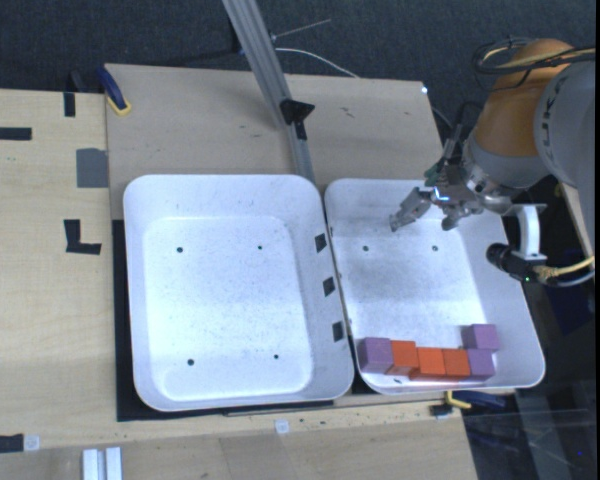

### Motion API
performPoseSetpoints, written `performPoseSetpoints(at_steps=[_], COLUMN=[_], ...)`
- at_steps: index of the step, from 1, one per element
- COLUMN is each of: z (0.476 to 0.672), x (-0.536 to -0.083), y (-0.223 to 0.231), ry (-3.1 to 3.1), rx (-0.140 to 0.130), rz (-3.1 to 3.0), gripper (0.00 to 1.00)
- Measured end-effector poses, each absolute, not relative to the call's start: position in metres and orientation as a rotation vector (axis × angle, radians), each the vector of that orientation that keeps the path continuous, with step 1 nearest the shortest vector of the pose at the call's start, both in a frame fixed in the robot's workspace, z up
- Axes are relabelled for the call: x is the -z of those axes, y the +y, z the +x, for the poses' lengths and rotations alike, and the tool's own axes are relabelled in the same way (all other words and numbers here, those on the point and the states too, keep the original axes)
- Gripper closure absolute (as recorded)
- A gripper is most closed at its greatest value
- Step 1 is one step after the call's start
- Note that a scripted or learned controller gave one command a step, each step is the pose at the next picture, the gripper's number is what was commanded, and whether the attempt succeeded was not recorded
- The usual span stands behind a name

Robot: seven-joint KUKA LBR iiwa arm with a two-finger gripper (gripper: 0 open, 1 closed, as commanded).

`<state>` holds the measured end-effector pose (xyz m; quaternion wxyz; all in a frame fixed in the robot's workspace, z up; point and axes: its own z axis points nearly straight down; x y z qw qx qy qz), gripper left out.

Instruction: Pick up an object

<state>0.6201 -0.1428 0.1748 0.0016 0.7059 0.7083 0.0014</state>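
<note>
Lettering, brand marks and labels cannot be made out on any item. Gripper (425, 214) hangs over the upper part of the right bin (500, 268), at the right of the frame, below the grey arm (570, 98) and its orange band (515, 108). Its 2 fingers (408, 214) are spread apart with clear white bin floor visible between them; nothing sits in the gap and no object touches them. Whether the tips contact the bin floor cannot be determined.

Objects lie well apart from the gripper, in a row along the lower edge of the right bin: a purple block (377, 352) at the row's left end, 2 orange blocks (430, 361) touching each other in the middle, and a second purple block (480, 348) at the right end, which rises higher than its neighbours.

Left bin (140, 268) occupies the centre of the frame, touching the right bin along 1 side. A metal rail (265, 63) runs diagonally from the upper centre down to the bins' shared corner.
</note>
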Motion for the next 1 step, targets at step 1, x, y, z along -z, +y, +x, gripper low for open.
performPoseSetpoints(at_steps=[1], z=[0.5904], x=[-0.0872], y=[-0.1697], ry=[2.223], rx=[0.009], rz=[2.227], gripper=[0.0])
